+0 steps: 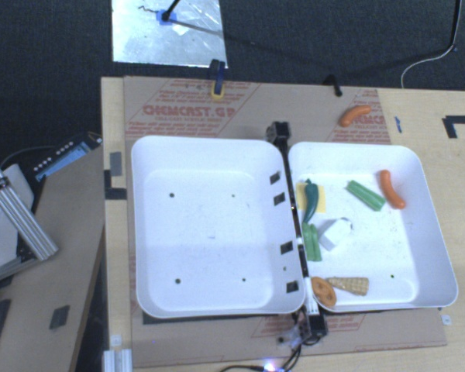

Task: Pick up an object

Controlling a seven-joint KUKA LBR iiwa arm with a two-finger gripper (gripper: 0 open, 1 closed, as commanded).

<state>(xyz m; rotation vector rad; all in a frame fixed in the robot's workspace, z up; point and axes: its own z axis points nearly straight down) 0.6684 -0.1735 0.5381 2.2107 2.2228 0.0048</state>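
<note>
Camera view, looking down on the bench. Two white bins sit side by side on a cardboard sheet (190,108) with red print. The left bin (209,149) shows a bare floor with a few dark dots. The right bin (438,254) holds all the loose items.

Along the right bin's left wall:
- a dark green pepper (311,195) lies on a yellow piece (321,201)
- just below it is a light green piece (312,241), upright along the wall
- a white-grey item (335,232) touches that piece on its right; its shape is unclear

Mid bin, a green block (365,194) lies on a slant. Near it, by the right wall, is an orange sausage (392,189); the two are apart.

Near the front rim, a tan waffle piece (349,286) lies flat. An orange disc (322,290) sits just beside it in the front-left corner.

A second orange sausage (355,115) lies outside the bins on the cardboard, behind the right bin. Black clips (279,199) line the seam between the bins.

A yellow and blue clamp (216,80) sits at the cardboard's back edge. A silvery sheet (167,22) lies on the dark floor behind it. A white cable (434,56) runs at upper right. A metal rail (15,211) lies on the side table at left.

Gripper state: cannot tell how far open it is or whether it has anything. Every item listed lies at rest on the bin floor or the cardboard.
</note>
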